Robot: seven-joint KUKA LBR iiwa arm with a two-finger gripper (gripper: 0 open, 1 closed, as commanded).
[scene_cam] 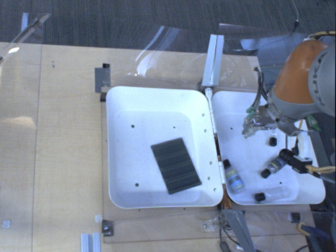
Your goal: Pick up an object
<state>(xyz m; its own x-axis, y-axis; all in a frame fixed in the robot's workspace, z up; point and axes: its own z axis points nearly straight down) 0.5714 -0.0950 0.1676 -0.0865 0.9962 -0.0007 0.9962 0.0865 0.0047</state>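
I see the gripper (252, 127) above the right bin (236, 105); I cannot tell its state. A dark ribbed slab (176, 165) lies flat in the left bin (121, 140), long axis running upper-left to lower-right. A small blue-labelled bottle (232, 178) rests by the right bin's left wall

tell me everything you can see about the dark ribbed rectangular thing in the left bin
The dark grey ribbed rectangular pad lies flat on the floor of the left shallow white bin, in its lower middle part. It is a matte slab, rubbery or plastic in look, crossed by parallel grooves that split its top into bands. It sits turned at a slant, its long sides running from upper left to lower right. It rests alone, and its lower right corner comes close to the bin's sloped wall.
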